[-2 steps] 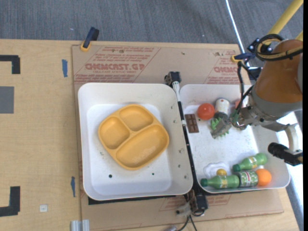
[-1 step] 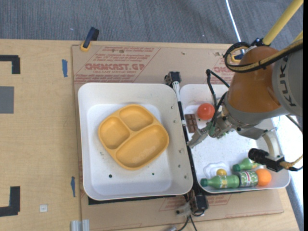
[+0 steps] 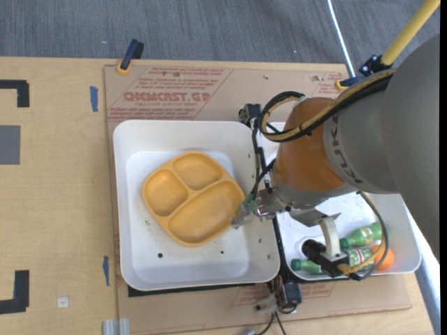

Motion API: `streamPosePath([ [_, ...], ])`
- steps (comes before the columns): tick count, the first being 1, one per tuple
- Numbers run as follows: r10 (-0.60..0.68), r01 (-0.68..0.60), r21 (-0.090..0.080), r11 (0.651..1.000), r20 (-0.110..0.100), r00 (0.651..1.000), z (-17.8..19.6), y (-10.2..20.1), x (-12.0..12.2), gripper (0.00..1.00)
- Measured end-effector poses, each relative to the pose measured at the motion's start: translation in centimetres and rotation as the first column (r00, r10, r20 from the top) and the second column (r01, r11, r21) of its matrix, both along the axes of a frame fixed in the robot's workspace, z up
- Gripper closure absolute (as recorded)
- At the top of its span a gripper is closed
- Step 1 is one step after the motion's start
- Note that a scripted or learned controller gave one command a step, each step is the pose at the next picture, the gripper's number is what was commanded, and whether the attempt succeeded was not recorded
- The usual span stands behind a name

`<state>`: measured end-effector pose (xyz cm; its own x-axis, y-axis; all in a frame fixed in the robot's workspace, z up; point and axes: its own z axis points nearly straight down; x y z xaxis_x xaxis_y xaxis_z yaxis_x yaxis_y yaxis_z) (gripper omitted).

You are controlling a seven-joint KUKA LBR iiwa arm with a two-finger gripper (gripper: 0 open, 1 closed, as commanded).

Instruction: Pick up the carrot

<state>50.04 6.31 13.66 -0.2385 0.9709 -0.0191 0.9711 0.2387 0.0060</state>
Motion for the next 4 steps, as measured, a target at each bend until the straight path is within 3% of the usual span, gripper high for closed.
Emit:
streamPosePath([
  [2, 0.004, -0.004, -0.009, 1.0, 0.006, 1.0, -1.2, -0.1, 2.0, 0.0],
  [3, -0.012, 0.012, -0.028, 1.0, 0.015, 1.0, -0.1, -1.4, 2.2, 1.0],
  [4, -0.139, 0.139, 0.004, 0.99, -0.003, 0.99, 2.0, 2.1, 3.3, 1.0],
])
